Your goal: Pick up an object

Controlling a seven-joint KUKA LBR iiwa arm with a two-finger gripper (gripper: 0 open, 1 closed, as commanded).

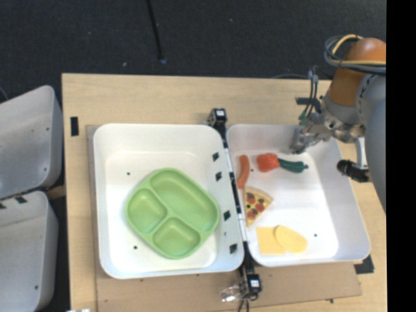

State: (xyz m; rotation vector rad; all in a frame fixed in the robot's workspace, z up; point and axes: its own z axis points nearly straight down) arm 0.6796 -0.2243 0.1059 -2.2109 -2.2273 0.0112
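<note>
- Two white bins sit side by side on the counter (143,96), and the arm (351,77) reaches in from the right with its orange band high above the wrist.
- The left bin (110,148) carries a green divided plate (172,212), lying flat and a little turned, well apart from the action.
- The right bin (338,220) is where the candidates are, all toy food lying loose and flat, which reads as a spread laid out for easy picking.
- Nearest the divider: a slim orange sausage (243,169), lengthwise along the bin wall.
- Just beside it, a red and green vegetable piece (279,163), its red end toward the sausage and its green end pointing toward the arm.
- Below those, a pizza slice (255,204), and lower down a yellow cheese square (269,240) touching a yellow oval slice (290,239).
- The gripper (304,140) hangs over the far right corner of the right bin, just beyond the green end of the vegetable piece.
- Whether it is spread or clenched, I cannot tell; it is too small and dark against the bin.
- Nothing visibly sits in its grasp, and I cannot make out any contact with the vegetable piece.
- My read: the vegetable piece is the likeliest target, being closest, and the pick is not yet made.
</note>
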